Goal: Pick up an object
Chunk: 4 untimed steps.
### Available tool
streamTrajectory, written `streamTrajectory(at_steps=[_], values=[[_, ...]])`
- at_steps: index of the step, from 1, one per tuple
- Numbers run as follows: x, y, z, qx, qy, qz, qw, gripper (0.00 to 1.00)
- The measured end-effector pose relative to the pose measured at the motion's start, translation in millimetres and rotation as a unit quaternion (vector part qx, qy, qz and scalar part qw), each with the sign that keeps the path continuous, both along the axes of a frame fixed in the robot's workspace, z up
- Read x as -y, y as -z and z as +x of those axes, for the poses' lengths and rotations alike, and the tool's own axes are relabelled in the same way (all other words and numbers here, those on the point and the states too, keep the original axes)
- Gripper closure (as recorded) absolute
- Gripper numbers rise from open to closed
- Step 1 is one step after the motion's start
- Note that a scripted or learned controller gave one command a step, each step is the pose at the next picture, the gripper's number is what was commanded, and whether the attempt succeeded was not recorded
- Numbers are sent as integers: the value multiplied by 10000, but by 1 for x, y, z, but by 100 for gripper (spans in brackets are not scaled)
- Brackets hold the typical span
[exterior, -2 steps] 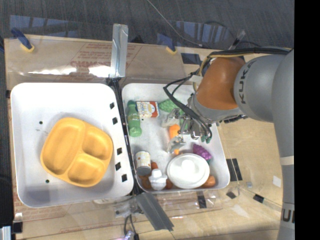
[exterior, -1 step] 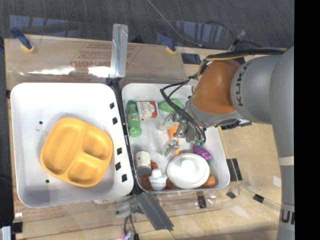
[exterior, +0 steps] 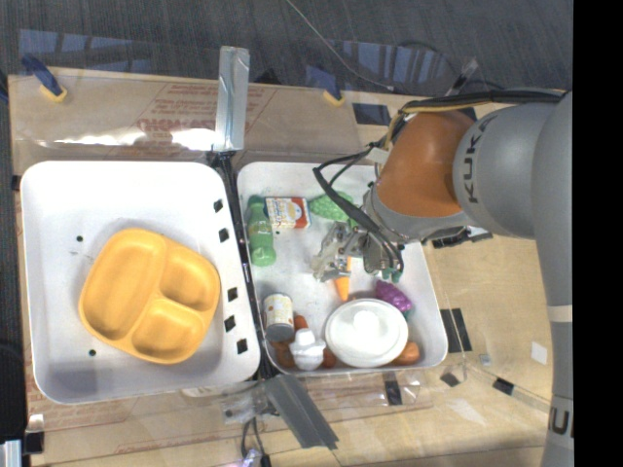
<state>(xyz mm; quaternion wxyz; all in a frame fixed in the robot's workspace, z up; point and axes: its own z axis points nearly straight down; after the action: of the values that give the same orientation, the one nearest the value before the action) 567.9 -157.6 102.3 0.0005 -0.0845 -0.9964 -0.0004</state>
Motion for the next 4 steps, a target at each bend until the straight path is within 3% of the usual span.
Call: streamTrajectory(at_steps=[1, 2, 3, 4], values=[[0, 0, 0, -2, -3, 1, 10000, 0], [0, 11, -24, -9, 438, 0, 9990, 0], [-8, -1, -3, 4, 2750, -6, 9614, 0], [-43, 12, -33, -18, 3501, -4, 9367, 0]])
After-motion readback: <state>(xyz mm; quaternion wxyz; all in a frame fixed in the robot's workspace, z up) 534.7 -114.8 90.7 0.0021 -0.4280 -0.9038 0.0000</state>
